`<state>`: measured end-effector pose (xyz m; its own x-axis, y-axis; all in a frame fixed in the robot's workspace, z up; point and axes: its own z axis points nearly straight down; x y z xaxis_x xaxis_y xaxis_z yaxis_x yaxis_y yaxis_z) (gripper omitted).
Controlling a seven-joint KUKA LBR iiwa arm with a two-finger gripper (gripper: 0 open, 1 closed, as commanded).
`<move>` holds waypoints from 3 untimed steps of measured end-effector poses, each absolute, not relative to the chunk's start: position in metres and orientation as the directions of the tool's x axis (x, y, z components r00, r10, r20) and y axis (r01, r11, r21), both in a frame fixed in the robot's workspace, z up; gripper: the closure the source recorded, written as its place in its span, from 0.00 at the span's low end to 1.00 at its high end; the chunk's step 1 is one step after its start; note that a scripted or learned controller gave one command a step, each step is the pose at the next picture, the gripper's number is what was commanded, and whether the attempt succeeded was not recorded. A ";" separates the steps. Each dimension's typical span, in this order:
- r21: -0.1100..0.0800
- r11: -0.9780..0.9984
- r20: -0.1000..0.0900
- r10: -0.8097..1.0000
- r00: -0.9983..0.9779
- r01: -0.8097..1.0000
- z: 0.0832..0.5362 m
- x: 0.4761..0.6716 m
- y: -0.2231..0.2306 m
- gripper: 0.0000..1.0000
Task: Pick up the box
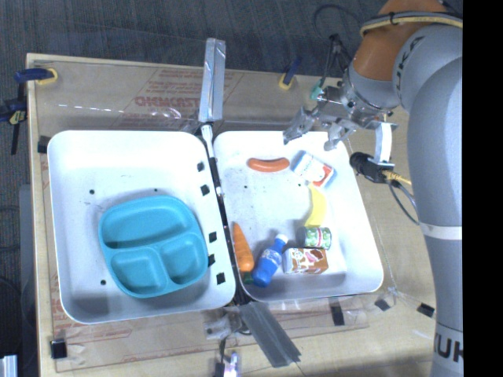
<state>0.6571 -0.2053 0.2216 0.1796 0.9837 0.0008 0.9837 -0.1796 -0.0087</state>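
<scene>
Left bin [71, 210]: we note a blue tray [153, 244] with three compartments, lying flat in the lower middle, nothing in it. Right bin [357, 242], working rightward: a carrot [242, 247] along the lower left wall; a blue bottle [269, 261] just beside it, tilted; a sausage [268, 164] near the top; a banana [316, 205] at centre right with a small can [318, 237] touching its lower end. Two candidates for the box: a brown carton [306, 261] at the bottom, close against the bottle and can, and a white packet [313, 169] upper right, just right of the sausage. We judge the carton [306, 261] the likelier target, though we cannot be sure. The gripper [317, 129] hangs over the bin's top edge, fingers spread apart, nothing between them. For a clean pick, we would bring it down toward the lower frame, centre it over the carton, and turn the fingers to close across its shorter sides, away from bottle and can, since crowding there risks nudging neighbours or a slipped grasp.
</scene>
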 end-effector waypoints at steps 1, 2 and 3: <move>-0.006 -0.267 -0.001 0.964 0.267 0.964 0.235 0.656 -0.206 0.00; -0.007 -0.292 -0.001 0.957 0.292 0.956 0.190 0.648 -0.203 0.00; -0.006 -0.337 0.000 0.941 0.337 0.941 0.228 0.657 -0.204 0.00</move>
